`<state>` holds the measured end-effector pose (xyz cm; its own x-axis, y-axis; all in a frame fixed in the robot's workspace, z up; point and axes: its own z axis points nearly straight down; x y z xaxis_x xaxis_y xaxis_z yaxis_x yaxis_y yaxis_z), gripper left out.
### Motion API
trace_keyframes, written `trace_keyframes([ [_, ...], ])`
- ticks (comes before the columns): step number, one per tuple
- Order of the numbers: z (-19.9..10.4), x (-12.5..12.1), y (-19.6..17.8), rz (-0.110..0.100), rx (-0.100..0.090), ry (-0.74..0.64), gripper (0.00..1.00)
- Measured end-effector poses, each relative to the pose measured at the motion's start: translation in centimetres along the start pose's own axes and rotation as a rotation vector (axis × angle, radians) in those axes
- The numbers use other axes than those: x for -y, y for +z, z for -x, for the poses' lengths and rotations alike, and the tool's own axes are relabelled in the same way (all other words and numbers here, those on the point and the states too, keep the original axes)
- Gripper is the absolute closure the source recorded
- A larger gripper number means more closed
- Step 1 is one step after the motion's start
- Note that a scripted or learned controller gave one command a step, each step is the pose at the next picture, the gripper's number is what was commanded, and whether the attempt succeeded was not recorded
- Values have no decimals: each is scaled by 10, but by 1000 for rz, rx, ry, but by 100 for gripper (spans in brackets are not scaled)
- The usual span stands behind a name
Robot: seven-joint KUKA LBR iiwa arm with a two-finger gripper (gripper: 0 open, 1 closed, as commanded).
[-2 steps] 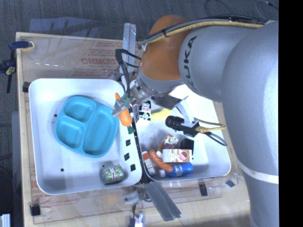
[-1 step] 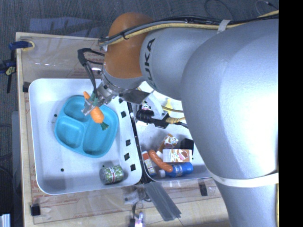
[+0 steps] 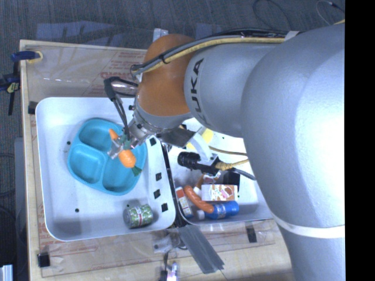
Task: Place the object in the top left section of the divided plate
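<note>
A toy carrot (image 3: pixel 127 158) is being held by the pincer (image 3: pixel 121 145), whose two fingers are being kept nearly closed across its middle, so that an orange end is being shown on either side of them and a bit of green at the lower right tip. The carrot is being held at a slant over the right part of the blue divided plate (image 3: pixel 82 160), above the ridge where the upper compartment and the lower right compartment meet; whether it is touching the plate cannot be told. The plate is being carried in the left bin (image 3: pixel 53 174), towards that bin's right wall, and its three compartments are being shown otherwise bare. The arm (image 3: pixel 234 98) is being stretched in from the right, across the right bin (image 3: pixel 249 196), with its orange band lying above the wall between the bins and its wrist being pointed down and to the left towards the plate. A green can (image 3: pixel 138 215) is being left on its side near the lower right corner of the left bin, well apart from the plate. In the right bin, partly hidden under the arm, a blue bottle (image 3: pixel 225 209), a red sausage (image 3: pixel 196 199) and a small box (image 3: pixel 220 192) are being kept close together near the lower edge. Both bins are being borne by the pale tabletop (image 3: pixel 70 63).
</note>
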<state>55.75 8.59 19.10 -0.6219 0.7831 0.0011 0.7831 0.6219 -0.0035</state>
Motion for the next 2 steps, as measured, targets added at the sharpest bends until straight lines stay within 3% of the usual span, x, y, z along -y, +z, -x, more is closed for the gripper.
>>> trace_keyframes([
  [1, -37, -58, -7, 1, 1, 19, 100],
  [2, -49, 10, -58, -1, -1, 325, 100],
])
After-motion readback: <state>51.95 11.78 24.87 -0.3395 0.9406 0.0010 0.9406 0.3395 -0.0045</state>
